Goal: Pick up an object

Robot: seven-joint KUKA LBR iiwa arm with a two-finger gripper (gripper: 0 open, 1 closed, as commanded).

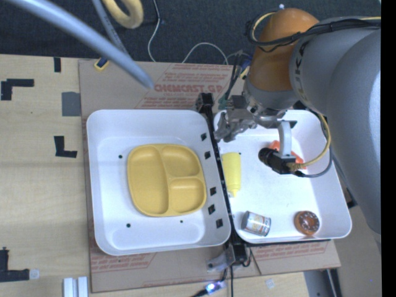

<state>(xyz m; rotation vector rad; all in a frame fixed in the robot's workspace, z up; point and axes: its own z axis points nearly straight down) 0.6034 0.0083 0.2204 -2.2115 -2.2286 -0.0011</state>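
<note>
Lying lengthwise along the divider, banana (232, 172); hand (230, 127) above, its state unclear.

Cardboard sheet (185, 82) under the bins, far edge: red print, partly legible, reads roughly "CHEMCAST", with a smaller unreadable line above it.
Cardboard sheet, near edge: faint red print below the bins, too small to read.
Small can (255, 223): label unreadable.
</note>
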